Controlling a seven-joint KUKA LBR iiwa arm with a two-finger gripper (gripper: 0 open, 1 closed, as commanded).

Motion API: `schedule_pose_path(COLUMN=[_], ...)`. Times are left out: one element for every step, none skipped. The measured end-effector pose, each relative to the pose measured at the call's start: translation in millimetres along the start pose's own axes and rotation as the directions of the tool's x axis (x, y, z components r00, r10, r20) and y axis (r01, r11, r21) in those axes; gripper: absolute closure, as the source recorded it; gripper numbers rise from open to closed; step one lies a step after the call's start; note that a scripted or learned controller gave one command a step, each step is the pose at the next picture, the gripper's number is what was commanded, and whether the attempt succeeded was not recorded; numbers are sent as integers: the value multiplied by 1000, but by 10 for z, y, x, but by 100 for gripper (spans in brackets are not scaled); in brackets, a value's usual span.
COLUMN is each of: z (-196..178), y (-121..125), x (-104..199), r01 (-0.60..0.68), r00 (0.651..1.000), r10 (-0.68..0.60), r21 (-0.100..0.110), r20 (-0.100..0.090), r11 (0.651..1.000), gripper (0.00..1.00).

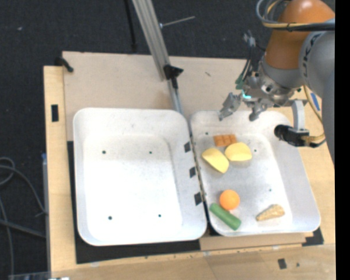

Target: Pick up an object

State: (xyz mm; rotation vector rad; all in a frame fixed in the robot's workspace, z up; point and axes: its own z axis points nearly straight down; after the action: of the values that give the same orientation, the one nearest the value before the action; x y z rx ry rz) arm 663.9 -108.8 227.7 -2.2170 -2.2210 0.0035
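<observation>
Over right bin's (291,174) far rim: hand (240,111), fingers spread, grasping nothing. Within that bin: brown waffle piece (224,139), two yellow pieces (227,156) touching each other, orange ball (229,199) just beside green cylinder (224,216), tan wedge (270,213) apart. Best candidate, by judgement: waffle piece or nearer yellow piece; descend straight, straddle fully before closing. Left bin (134,174) alongside, on pale wooden tabletop (105,80); dark carpet (23,28) beyond, metal rail (151,31) slanting in.
</observation>
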Motion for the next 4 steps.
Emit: schedule_pose_path(z=[-33, 564, 1047, 1271], y=[9, -65, -135, -133], x=[-4, -60, -151, -169], r01=[2, -3, -4, -6], r00=[1000, 1000, 1000, 1000], r10=[-2, 3, 4, 6], r21=[-5, 1, 0, -3], r20=[2, 3, 4, 4], r11=[1000, 1000, 1000, 1000], gripper=[0, 0, 0, 0])
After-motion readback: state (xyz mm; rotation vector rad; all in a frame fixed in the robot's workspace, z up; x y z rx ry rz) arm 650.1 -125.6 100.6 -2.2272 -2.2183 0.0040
